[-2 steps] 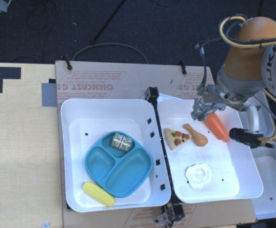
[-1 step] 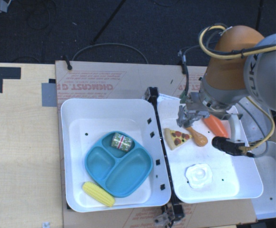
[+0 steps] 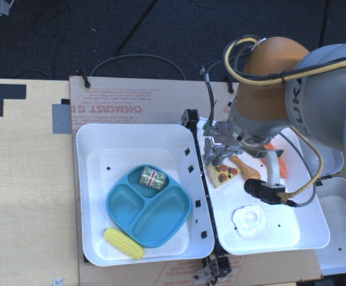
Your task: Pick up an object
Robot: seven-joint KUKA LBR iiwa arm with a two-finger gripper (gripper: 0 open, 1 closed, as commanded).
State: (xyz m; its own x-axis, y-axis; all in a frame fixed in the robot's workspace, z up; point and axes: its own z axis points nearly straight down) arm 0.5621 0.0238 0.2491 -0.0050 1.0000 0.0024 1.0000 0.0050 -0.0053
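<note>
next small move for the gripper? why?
Probably a short straight descent onto the pizza slice. The gripper sits over the right bin at the slice's left end, nothing visibly held. The fried egg and the left bin's corn cob lie farther off.

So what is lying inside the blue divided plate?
One small can with a green, red and white label lies on its side in the upper compartment of the blue divided plate. The other compartments show bare blue; nothing covers them.

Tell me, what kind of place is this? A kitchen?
More likely a robotics lab: a robot arm reaches over two white bins holding toy food, like corn and a pizza slice, with loose cables behind.
</note>
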